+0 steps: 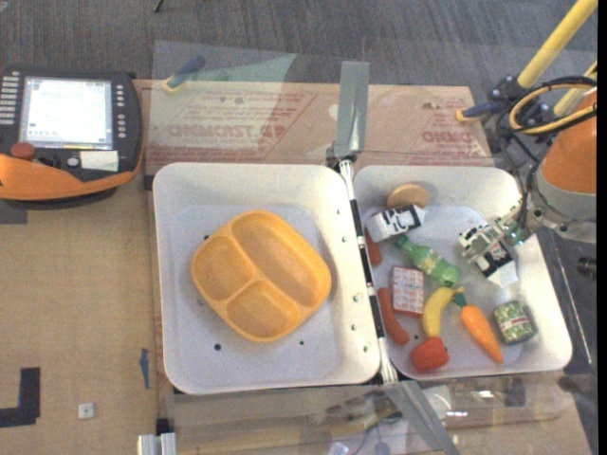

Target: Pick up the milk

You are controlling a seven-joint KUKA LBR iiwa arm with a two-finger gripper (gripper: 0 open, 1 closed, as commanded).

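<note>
Down at the near edge of the right bin (555, 349) sat a red tomato (429, 354), with a carrot (482, 333) and a banana (435, 309) just behind, the toy food heaped loosely as if tipped in for the arm to sort. Milk, the black-and-white carton (396, 220), lay tilted on its side near the bin's left wall, beside a bread roll (408, 195). Well apart from it, the pincer (491, 246) hovered low over the right half, and whether it was spread or pinching anything, I couldn't tell.
</note>
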